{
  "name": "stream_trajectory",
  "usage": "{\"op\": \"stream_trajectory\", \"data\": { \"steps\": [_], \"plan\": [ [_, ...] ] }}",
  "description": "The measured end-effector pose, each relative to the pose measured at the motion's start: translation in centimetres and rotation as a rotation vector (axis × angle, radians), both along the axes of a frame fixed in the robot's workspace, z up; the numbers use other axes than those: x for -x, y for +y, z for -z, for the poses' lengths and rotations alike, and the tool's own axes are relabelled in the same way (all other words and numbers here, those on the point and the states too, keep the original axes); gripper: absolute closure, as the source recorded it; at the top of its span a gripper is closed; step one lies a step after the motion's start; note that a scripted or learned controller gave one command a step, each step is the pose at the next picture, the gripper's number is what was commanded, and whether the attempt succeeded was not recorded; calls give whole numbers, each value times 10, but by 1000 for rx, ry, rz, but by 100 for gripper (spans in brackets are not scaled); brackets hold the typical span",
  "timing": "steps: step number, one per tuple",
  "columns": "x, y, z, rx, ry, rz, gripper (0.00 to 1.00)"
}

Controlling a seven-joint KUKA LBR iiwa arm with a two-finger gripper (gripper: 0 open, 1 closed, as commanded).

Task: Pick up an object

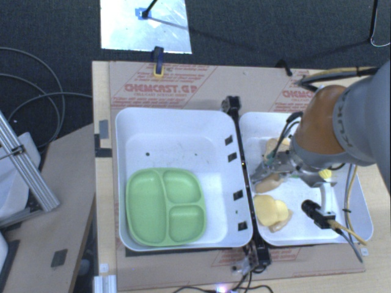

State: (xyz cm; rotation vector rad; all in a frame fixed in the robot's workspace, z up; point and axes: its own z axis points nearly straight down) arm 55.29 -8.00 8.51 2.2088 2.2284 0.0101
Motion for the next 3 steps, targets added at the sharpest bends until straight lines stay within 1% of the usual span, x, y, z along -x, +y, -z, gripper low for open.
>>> {"op": "stream_trajectory", "data": {
  "steps": [1,2,3],
  "plan": [
    [1,-5,-12,4,-1,7,100],
    [1,-5,-11,4,0,7,0],
    [29,-29,0,2,6,10,0]
  ]
}}
